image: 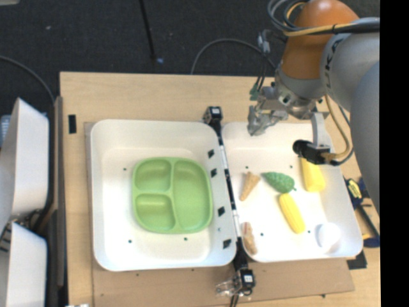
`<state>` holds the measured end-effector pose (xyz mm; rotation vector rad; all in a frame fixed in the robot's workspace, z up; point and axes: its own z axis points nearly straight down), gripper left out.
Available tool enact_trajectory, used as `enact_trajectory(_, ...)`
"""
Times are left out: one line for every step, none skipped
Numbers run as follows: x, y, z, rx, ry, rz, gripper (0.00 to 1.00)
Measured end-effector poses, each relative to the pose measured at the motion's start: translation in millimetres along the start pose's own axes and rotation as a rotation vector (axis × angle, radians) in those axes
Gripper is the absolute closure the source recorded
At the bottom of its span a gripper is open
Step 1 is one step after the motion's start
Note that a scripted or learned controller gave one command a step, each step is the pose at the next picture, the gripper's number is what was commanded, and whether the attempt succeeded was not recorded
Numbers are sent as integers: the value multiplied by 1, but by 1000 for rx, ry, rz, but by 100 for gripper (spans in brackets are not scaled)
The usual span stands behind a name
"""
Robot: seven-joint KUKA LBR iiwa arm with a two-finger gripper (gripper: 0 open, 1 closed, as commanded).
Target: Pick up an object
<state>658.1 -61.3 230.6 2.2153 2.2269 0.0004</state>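
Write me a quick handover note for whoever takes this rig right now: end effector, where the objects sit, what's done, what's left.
End effector: hangs over the far left corner of the right bin, with nothing visible between its fingers.
Right bin contents: ice cream cone, green leaf-shaped piece, two yellow pieces, one in the middle and one near the right wall, a white round piece at the near right corner, and a small tan piece by the divider.
Left bin: holds a green divided plate.
Done: no object picked up.
Left: descend on an object, close and lift; the cone looks nearest.
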Motion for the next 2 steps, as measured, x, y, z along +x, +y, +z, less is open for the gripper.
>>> enact_trajectory(52, -11, 5, 1, 0, 0, 100)
enact_trajectory(107, -8, -9, -2, 2, -3, 100)
